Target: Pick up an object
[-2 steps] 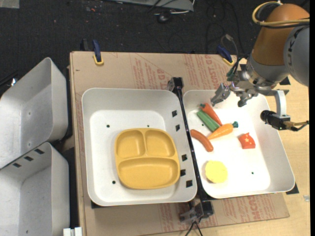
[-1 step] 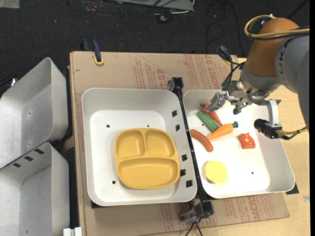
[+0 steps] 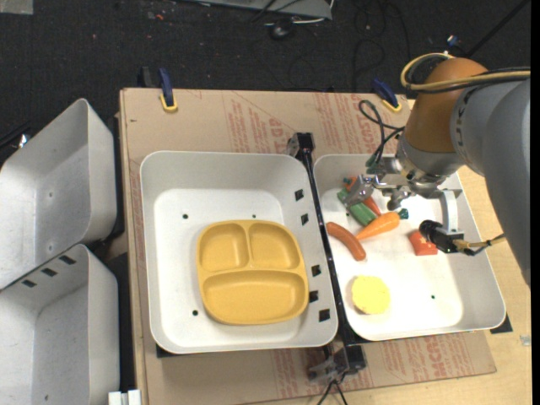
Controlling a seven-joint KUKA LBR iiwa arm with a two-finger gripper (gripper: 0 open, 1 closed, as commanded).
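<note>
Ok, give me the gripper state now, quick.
Gripper: state cannot be told; it sits low over the green and orange toy pieces in the right white bin.

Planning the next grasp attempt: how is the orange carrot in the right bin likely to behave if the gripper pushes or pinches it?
The carrot looks rounded and tapered, so a sideways push would probably roll or pivot it. Its smooth, plastic-looking surface may slip from a pinch. It lies against the green piece and close to the sausage, so those would likely shift too.
</note>
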